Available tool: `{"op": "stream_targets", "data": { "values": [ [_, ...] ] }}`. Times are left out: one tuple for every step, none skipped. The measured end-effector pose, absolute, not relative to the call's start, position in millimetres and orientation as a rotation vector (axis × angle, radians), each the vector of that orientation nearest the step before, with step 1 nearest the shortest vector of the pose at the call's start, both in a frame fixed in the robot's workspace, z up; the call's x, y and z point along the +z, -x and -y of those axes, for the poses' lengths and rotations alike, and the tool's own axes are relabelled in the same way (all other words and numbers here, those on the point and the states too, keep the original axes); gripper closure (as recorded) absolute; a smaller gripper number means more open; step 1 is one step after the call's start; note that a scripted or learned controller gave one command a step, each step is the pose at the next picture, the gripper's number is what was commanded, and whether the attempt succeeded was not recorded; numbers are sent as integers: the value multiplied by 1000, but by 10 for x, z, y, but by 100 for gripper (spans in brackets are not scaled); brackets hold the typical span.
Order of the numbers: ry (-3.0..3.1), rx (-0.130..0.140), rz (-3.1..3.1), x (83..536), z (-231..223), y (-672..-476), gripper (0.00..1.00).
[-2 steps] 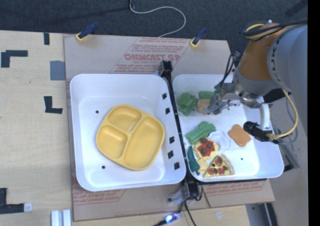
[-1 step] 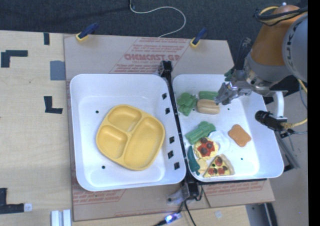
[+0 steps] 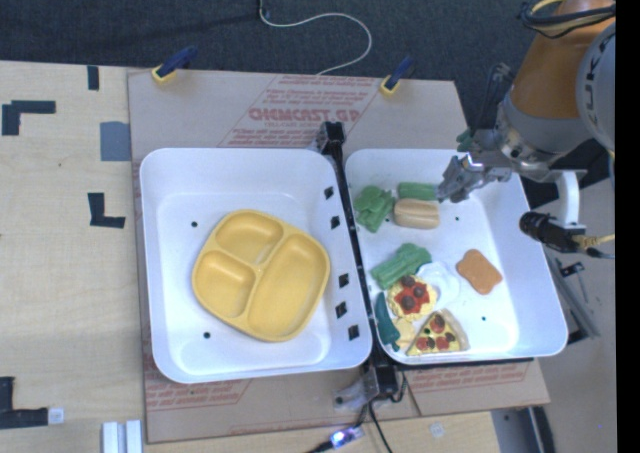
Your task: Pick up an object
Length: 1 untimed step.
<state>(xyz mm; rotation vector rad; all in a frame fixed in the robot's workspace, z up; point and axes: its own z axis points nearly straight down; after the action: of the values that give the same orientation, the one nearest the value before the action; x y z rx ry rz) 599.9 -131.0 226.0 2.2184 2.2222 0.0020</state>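
Hand (image 3: 455,183) hovers just beside the hot dog (image 3: 417,213).

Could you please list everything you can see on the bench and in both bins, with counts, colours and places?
bins: 2, white, side by side on cardboard
plate: 1, yellow, three sections, left bin
green toys: 3, green, right bin, two near the top, one mid
bread roll: 1, tan, right bin, upper middle
orange piece: 1, orange, right bin, right side
pizza slices: 2, yellow and red, right bin, lower part
clamps: 2, blue and yellow, cardboard's top corners
cable: 1, white, above the cardboard
arm: 1, grey and orange, right
hand: 1, dark, above right bin's top
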Motion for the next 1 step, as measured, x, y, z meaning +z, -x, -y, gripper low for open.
{"op": "stream_targets", "data": {
  "values": [
    [-2220,-2,-2226,2341,991,-5611,100]
  ]
}}
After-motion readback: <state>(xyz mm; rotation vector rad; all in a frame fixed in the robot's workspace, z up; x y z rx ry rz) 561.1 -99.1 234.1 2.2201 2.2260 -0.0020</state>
